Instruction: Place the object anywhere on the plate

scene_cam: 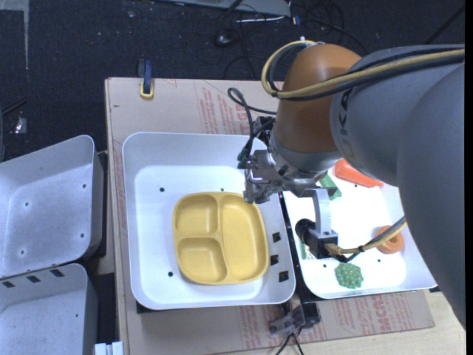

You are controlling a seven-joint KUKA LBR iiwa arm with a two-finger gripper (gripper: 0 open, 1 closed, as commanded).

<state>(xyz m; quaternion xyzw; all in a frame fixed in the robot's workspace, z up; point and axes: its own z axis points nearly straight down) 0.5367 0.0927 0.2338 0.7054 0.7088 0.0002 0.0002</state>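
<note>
A yellow plate (220,237) with three compartments lies in the left white bin (148,198). My gripper (256,186) hangs over the plate's upper right edge, close to the wall between the two bins. The bulky wrist with its orange band (314,102) hides most of the gripper from above, and I cannot make out any object in it. In the right bin (384,272) lie a green bumpy object (349,275), an orange object (390,240) and a red-orange object (356,174), partly hidden by the arm.
A small black block (310,237) with a cable hangs from the arm over the right bin. Grey trays (44,198) sit off the bench to the left. A blue clamp (147,80) holds the bench's far left corner.
</note>
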